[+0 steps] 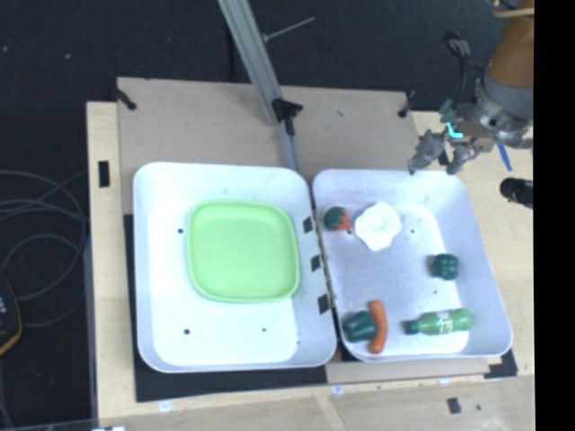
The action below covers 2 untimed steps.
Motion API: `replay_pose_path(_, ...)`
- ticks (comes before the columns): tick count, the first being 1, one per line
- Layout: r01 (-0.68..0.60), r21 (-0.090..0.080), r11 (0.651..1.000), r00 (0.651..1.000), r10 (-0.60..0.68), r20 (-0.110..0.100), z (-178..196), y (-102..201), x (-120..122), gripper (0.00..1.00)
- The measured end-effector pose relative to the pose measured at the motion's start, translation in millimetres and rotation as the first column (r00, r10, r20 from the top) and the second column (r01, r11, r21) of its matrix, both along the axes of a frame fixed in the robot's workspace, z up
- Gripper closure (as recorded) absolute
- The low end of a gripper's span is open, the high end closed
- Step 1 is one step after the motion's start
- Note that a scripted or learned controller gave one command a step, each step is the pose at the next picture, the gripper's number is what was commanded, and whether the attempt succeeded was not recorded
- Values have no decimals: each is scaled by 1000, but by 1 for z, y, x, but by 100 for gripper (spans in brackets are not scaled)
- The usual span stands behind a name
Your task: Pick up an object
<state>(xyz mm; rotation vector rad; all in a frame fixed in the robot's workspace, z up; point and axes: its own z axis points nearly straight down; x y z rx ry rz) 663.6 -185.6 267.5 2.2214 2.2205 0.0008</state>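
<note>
The right bin (467, 218) holds several small things: a white lumpy object (377, 225), a small green and orange piece (336, 218) beside it, a dark green ball-like item (444, 265), a green bottle (439, 322) lying on its side, an orange sausage shape (378, 324) and a dark green lump (358, 325) touching it. My gripper (440, 156) hangs over the bin's far right corner, above the rim, with its fingers spread open and nothing between them.
The left bin (162, 205) holds a light green square plate (243, 250). A grey metal pole (254, 48) slants up from the divider between the bins. Black cables lie left of the bench.
</note>
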Motion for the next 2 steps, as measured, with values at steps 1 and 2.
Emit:
replay_pose_path(1,0,0,1000,1000,0,0,0,0,0,0)
replay_pose_path(2,1,0,1000,1000,-1,-4,-44,-7,-3,0)
